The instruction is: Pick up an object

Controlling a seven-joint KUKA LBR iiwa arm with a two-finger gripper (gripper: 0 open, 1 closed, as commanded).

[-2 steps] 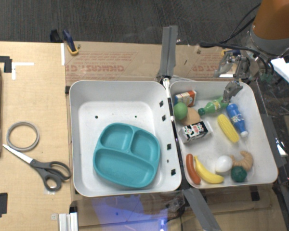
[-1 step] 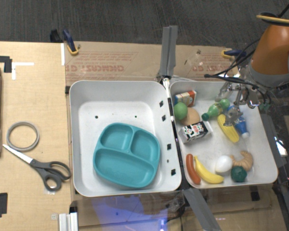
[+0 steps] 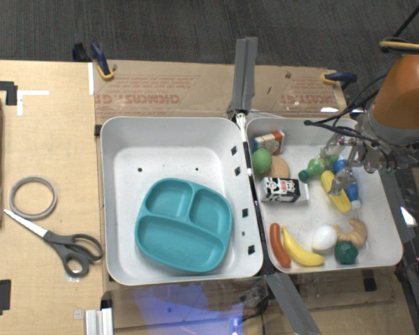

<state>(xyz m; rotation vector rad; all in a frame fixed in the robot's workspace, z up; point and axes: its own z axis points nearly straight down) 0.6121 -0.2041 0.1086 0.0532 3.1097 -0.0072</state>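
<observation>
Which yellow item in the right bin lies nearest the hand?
The yellow corn, directly under the hand; the banana lies far off, by the bin's front wall.

Right bin (image 3: pixel 387 257) crowded; open floor behind teal tray (image 3: pixel 185 225)

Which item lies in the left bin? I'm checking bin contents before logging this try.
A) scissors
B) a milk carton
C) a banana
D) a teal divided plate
D: the teal divided plate lies alone in the left bin, while the banana and milk carton sit in the right bin and the scissors lie on the bench.
</observation>
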